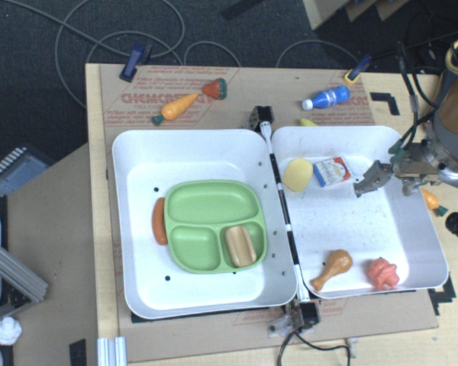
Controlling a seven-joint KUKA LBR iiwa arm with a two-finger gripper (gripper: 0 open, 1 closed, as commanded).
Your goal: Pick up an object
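Note:
The right bin (412, 239) holds a yellow lemon (298, 174), a small red and blue carton (332, 171), a toy chicken drumstick (332, 268) and a pink lumpy toy (382, 273). My gripper (388, 187) hangs over the upper right part of this bin, just right of the carton. Its fingers are open with nothing between them. One dark finger (369, 180) points left toward the carton without touching it. In the left bin (137, 174), a green divided plate (214, 223) carries a bread roll (240, 245), and a red sausage (159, 221) lies at its left side.
Behind the bins on the cardboard lie a toy carrot (177, 106), a red strawberry (215, 89), a blue bottle (327, 97) and a blue clip (134, 62). A small orange piece (430, 199) rests outside the right bin's right wall. A black clamp (261, 117) joins the bins.

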